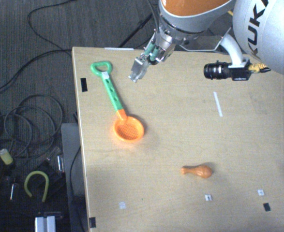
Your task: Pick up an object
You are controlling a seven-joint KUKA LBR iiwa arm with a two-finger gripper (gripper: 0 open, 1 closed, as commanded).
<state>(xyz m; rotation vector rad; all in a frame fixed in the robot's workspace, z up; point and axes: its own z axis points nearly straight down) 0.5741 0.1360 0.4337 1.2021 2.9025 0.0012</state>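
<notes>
Strainer spoon (pixel 118 108) lies near fingers (pixel 137 72); drumstick (pixel 198 170) well apart.

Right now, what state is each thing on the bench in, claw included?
Strainer spoon: lying flat, green handle toward the far edge, orange bowl nearer, untouched.
Toy drumstick: lying on its side, alone.
White strip: flat on the bench.
Claw: above the bench beside the spoon's handle, holding nothing.

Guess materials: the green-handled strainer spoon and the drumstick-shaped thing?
Strainer spoon: looks like moulded plastic, a matte green handle with a row of holes and an orange perforated bowl in flat, saturated colour. Drumstick: probably plastic or rubber toy food, smooth and orange-brown with a slight sheen; too small to say which.
</notes>
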